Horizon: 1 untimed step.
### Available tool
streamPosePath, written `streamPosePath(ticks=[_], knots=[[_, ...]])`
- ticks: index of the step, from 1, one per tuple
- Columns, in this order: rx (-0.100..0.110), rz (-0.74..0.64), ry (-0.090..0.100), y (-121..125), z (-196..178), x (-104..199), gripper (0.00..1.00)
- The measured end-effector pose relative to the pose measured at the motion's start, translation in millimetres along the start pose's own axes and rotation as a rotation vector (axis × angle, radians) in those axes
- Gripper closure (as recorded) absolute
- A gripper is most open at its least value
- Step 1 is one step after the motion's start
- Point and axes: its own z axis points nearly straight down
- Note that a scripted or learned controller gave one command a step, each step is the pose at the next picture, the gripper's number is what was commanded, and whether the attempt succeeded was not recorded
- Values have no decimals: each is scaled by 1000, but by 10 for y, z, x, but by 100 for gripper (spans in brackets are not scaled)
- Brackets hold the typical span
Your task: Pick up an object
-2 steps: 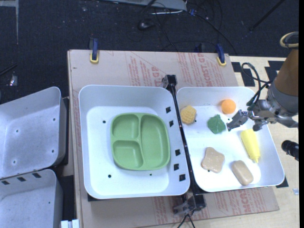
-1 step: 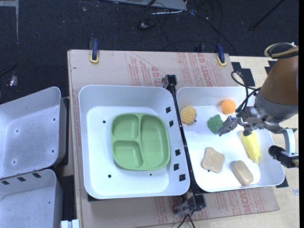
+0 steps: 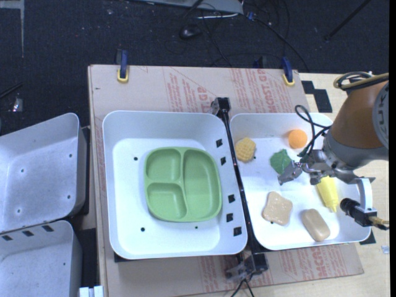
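Dark speckled floor with loose cables surrounds a cardboard-topped bench (image 3: 185, 82), where two shallow white bins sit side by side under a slanted overhead view. Taking the right bin (image 3: 263, 124) as the landmark: the left bin (image 3: 117, 228) lies just beside it across a black divider and holds a green three-compartment tray (image 3: 183, 184).

Inside the right bin are several toy foods. A yellow waffle-like piece (image 3: 245, 149) sits near its left wall toward the far side; an orange ball (image 3: 297, 138) lies near its far right; a green leafy piece (image 3: 280, 161) sits about mid-bin; a tan bread-slice shape (image 3: 277, 208) and a tan oblong roll (image 3: 315, 224) lie toward its near edge; a yellow banana- or corn-like piece (image 3: 328, 192) rests toward its right side.

The gripper (image 3: 298, 170) hangs low in the right bin's middle, between the green piece and the yellow one, with the arm's orange band (image 3: 362, 113) above the bin's right wall. Its grey fingers (image 3: 288, 174) look spread, with nothing visible between them, though the angle makes this uncertain.

By my reading, the step in hand is the approach: nothing is lifted yet. The next move calls for settling on one target, probably the green piece just beside the fingers, centring over it, descending so the fingers straddle it, then closing before raising.
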Motion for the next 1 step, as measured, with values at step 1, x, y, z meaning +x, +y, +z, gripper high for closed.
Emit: streamPosePath(ticks=[1], knots=[[-1, 0, 0, -4, 311, 6, 0]])
